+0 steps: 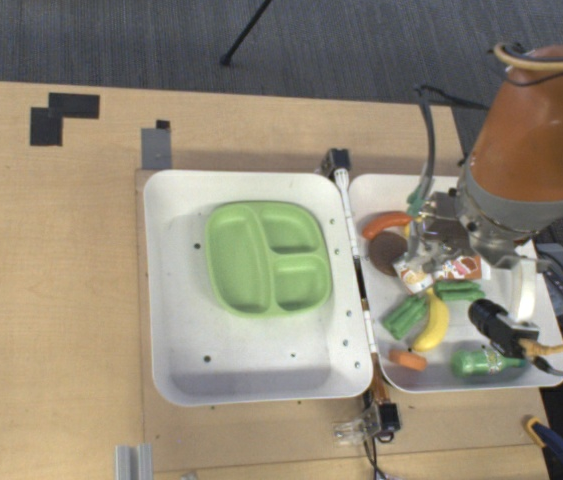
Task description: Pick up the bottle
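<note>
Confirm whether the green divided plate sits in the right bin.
No, the green divided plate lies in the left bin, while the right bin holds the small items.

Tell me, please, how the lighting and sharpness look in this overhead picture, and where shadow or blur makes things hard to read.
In the camera view, light is even and soft; the left bin shows a grey shadow along its near wall, and the green plate reads crisply. The gripper sits in the arm's shade over the cluttered right bin, where small items look soft, so its fingers are unclear.
</note>
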Tool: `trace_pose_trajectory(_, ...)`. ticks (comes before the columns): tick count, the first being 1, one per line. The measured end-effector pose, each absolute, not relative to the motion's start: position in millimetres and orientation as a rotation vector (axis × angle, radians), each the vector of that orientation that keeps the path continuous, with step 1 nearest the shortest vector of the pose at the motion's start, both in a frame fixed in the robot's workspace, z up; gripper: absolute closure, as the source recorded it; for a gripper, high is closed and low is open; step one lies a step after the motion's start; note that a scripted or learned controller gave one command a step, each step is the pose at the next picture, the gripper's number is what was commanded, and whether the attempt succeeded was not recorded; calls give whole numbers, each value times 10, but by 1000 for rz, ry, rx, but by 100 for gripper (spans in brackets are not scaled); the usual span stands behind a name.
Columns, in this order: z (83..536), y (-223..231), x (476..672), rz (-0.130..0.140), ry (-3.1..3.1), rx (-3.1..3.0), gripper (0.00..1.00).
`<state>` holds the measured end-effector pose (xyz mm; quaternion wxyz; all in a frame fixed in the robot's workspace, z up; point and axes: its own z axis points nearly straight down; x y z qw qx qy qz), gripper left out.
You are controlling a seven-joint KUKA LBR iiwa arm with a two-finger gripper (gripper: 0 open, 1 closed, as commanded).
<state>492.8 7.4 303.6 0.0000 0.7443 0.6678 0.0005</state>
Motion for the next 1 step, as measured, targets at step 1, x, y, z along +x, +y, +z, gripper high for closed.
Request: trace_pose_trajectory(1,2095,961,4863,-1,2142,2301,100)
